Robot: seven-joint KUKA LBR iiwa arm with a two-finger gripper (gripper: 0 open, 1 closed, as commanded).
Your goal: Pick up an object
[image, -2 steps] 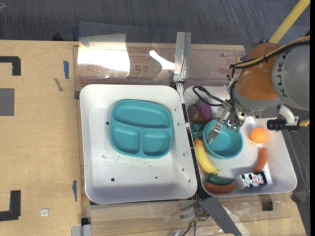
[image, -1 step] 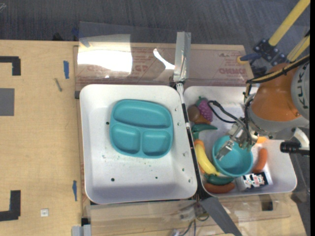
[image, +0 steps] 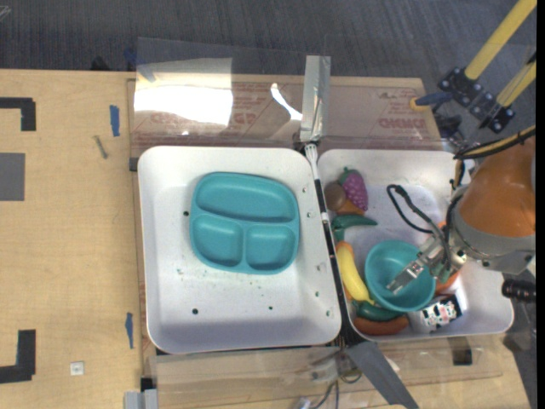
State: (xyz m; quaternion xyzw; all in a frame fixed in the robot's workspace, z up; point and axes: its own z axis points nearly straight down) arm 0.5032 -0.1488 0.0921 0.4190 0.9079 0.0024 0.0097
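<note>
Banana (image: 350, 272), long axis running 11 to 5 o'clock, lies beside teal bowl (image: 398, 277) in right bin (image: 487, 310); pincer (image: 419, 267), state indiscernible, inside bowl; wooden surface (image: 60, 228) at 9 o'clock.

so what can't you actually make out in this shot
- Gripper, camera view: it sits inside the teal bowl; its fingers are too small and blurred to read, or to show contact.
- Orange object: mostly hidden under the bowl, identity unclear.
- Small white item: its markings are too small to read.
- Arm's orange band: cut off by the right edge.
</note>
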